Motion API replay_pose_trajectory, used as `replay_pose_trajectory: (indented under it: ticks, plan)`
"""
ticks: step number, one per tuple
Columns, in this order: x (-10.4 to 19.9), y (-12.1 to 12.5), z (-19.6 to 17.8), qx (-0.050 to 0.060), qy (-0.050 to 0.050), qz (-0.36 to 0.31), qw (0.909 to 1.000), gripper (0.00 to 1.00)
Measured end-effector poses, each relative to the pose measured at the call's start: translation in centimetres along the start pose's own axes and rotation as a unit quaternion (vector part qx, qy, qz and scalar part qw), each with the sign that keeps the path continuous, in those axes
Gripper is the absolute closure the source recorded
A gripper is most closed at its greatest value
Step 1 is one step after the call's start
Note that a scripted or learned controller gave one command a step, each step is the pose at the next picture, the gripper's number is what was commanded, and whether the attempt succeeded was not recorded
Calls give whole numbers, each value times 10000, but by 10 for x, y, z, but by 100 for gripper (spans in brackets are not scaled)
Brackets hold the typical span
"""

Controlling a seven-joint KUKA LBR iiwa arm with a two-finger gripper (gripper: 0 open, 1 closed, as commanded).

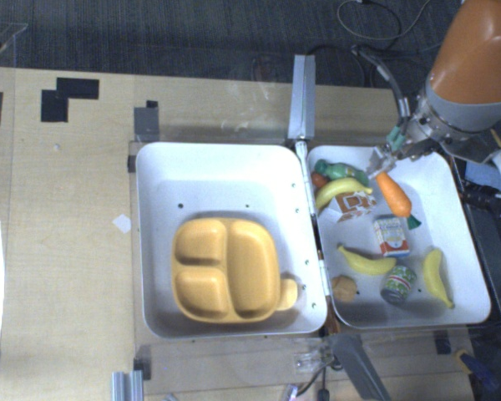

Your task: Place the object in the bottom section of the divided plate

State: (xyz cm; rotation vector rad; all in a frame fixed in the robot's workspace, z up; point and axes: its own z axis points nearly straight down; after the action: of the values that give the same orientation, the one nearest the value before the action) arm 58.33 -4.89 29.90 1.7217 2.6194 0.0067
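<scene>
The gripper [382, 162] hangs over the upper part of the right bin [472, 303], its slim metal fingers pointing down and left at the top end of a carrot [393, 195]. How far the fingers are parted, and whether they pinch the carrot, cannot be made out at this size. The carrot is a smooth orange cone lying slantwise, its upper tip right at the gripper.

Taking the carrot as the mark: just left of it lie a curved yellow banana [338, 190] and a dark green item [338, 172], with a small printed packet [353, 206] below them. Directly below the carrot stands a small carton [392, 235] with red print too small to read. Lower still are a second banana [366, 262], a round tin [398, 283] and a third banana [437, 277].

Well to the carrot's left, in the left bin [159, 224], sits the glossy yellow divided plate [225, 268], rounded at the corners, with moulded ridges between its sections.
</scene>
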Motion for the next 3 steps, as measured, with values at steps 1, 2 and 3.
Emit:
replay_pose_trajectory:
  ticks: [1,2,3]
  plan:
    - [37,49,74,18,11,143,9999,100]
    - [55,110,2,2,4,277,9996,100]
    - [123,93,73,21,16,163,9999,100]
